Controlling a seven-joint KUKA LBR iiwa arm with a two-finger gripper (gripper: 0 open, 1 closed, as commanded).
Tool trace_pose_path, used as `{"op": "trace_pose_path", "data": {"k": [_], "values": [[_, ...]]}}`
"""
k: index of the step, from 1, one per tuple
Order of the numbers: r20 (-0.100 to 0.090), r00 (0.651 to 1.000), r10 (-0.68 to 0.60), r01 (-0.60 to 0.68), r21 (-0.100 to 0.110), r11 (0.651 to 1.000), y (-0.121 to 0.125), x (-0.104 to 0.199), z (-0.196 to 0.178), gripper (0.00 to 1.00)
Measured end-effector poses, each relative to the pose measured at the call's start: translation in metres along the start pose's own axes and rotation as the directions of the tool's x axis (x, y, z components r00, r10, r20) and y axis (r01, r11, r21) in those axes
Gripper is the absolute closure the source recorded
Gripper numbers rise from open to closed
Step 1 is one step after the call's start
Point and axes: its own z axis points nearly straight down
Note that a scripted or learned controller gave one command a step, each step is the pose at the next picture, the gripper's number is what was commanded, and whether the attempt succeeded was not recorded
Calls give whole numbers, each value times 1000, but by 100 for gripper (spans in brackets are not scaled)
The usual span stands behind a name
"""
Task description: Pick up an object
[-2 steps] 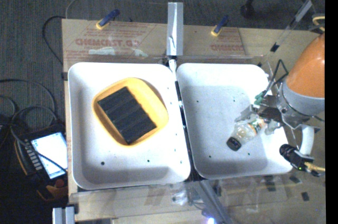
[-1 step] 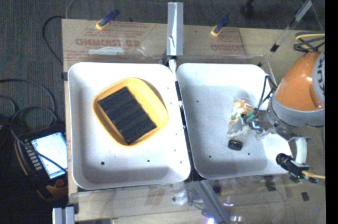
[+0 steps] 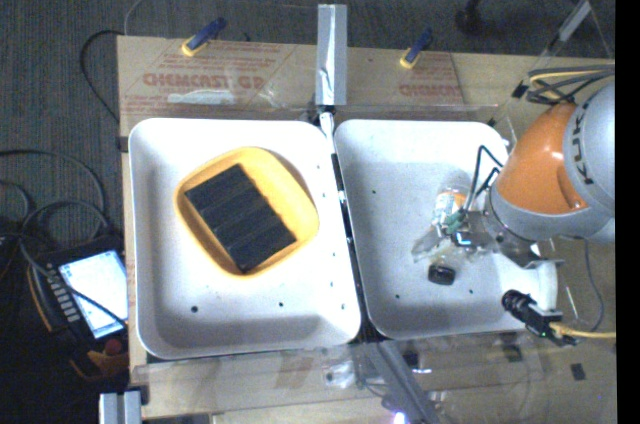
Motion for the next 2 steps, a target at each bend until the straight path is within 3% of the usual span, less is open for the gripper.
{"op": "trace_pose_path", "data": {"k": [1, 2], "values": [[-2, 1000, -2, 2, 0, 1000, 1, 1, -8, 100], [-6, 998, -67, 67, 12, 998, 20, 72, -91, 100]]}}
